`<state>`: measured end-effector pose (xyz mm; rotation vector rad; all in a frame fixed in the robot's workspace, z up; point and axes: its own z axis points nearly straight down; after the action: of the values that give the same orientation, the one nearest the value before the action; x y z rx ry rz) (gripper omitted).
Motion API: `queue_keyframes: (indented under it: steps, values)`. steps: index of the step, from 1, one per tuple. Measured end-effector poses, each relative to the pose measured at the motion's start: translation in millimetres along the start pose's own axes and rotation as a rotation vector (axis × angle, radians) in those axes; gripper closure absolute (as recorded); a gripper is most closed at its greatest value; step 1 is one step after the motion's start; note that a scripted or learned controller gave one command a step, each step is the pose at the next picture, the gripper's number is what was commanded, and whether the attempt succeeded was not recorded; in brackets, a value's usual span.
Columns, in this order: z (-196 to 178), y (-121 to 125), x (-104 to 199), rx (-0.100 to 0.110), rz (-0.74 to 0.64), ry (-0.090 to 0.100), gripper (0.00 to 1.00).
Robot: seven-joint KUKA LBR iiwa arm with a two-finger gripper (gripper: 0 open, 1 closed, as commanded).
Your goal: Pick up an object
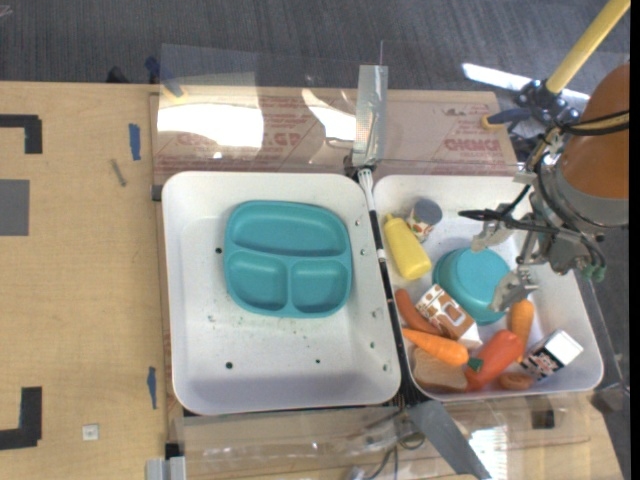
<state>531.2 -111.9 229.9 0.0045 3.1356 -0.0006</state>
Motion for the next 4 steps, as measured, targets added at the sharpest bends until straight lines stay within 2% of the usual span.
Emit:
queue_keyframes:
  steps: [1,2,3,4]
  values:
    - [112,4,34,0.009,0.087,-0.042,0.0]
    - [136,13,4,0.003,0.156,-0.009,0.0]
    - [137,10,11,0.002,0.438,-0.008,0.0]
    - [137,14,-17,0.001,0.39,-0.007,0.0]
